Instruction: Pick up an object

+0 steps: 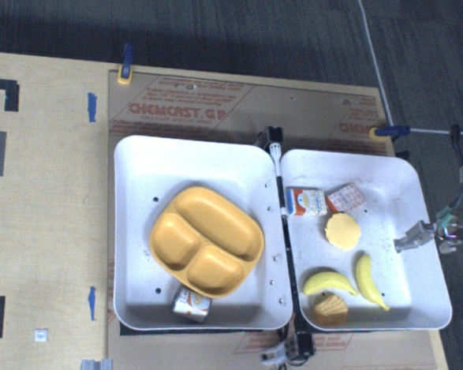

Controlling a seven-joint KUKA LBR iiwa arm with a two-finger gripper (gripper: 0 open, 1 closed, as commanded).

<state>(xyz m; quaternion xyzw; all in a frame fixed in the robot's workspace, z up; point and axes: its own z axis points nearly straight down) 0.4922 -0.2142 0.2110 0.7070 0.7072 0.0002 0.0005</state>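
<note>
The right bin [421,182] holds a red and white carton [307,200], a small red and white packet [346,198], a pale yellow round piece [343,231], two bananas [369,280] [327,283] and a tan ridged piece [331,307]. My gripper [416,236] reaches in low over that bin's right wall, just right of the upper banana and the round piece. Nothing is seen held in it. Most of the arm is cut off by the view's right edge.
The left bin [134,165] carries a yellow divided plate [205,239] and a small can [191,305] lying under the plate's front edge. A dark ridge [280,223] separates the two bins. Cables [287,352] sit at the front between them.
</note>
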